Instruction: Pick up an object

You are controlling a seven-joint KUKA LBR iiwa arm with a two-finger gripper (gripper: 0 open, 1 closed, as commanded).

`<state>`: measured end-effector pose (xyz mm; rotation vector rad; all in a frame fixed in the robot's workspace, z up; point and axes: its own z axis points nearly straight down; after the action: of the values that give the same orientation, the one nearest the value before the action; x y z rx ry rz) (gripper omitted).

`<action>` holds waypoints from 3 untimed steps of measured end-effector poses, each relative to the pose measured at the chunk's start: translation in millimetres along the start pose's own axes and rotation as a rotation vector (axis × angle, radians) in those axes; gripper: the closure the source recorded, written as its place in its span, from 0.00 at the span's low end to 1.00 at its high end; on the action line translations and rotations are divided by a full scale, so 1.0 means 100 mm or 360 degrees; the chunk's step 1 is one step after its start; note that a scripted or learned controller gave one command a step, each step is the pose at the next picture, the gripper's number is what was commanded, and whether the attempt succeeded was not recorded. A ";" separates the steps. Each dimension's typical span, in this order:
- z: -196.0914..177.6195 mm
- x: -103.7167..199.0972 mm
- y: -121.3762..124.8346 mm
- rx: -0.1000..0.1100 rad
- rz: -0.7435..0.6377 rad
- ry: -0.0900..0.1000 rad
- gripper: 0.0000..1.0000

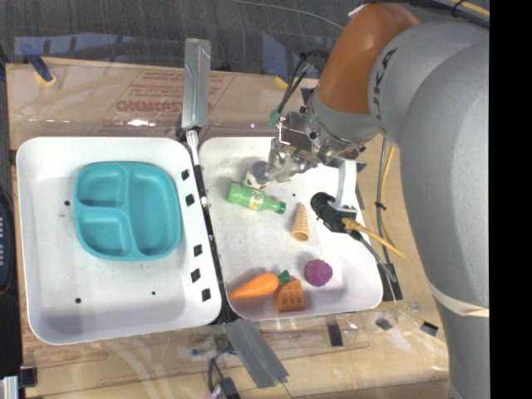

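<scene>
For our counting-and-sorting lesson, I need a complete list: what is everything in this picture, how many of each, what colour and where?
Left bin: one, white, bench's left side.
Right bin: one, white, beside it.
Divided plate: one, teal, left bin.
Bottle: one, green, lying in right bin's far part.
Cone: one, tan, right bin's middle.
Round toy: one, purple, right bin, near side.
Carrot: one, orange, right bin's near edge.
Block: one, orange, beside carrot.
Arm: one, grey and orange, from right.
Gripper: one, metallic, by bottle.
</scene>
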<state>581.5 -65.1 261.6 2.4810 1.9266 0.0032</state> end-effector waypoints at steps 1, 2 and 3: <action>0.74 0.17 0.56 0.0015 -0.0166 -0.0005 1.00; -0.57 0.20 0.74 -0.0016 -0.0315 0.0000 1.00; 0.70 0.62 0.60 0.0021 -0.0685 0.0000 1.00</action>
<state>654.7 -20.0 191.6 2.0183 2.4198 -0.0096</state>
